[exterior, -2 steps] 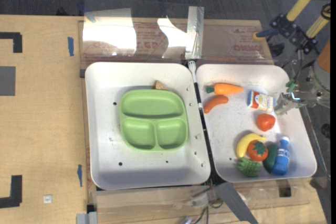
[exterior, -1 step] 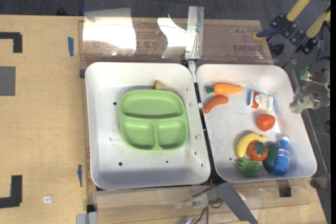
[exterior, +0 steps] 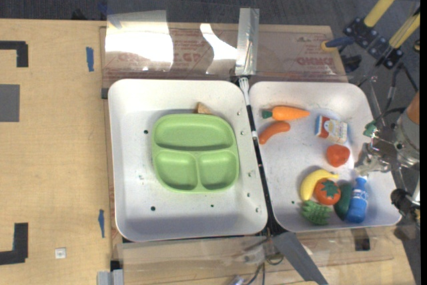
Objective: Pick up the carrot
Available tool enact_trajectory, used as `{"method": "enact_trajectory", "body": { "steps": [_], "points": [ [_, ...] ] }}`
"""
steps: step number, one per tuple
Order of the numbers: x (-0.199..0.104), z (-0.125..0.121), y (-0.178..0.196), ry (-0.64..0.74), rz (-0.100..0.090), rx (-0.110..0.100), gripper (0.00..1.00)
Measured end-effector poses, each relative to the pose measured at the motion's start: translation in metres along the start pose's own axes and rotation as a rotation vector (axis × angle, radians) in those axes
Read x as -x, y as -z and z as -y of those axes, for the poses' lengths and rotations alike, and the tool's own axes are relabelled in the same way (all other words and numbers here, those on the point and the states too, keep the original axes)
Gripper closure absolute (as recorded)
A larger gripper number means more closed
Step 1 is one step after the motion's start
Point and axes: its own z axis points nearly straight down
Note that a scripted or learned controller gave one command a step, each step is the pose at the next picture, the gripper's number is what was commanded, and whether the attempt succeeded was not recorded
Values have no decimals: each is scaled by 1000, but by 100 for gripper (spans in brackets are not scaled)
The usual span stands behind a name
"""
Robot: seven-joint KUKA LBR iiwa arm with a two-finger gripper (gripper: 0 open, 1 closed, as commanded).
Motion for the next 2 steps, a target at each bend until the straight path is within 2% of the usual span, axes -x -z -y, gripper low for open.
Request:
{"method": "enact_trajectory", "body": {
  "steps": [1,2],
  "points": [
    [-3,-25,4,-371,0,4,100],
    [20,-26,8,-756,-1,3,100]
  ]
}}
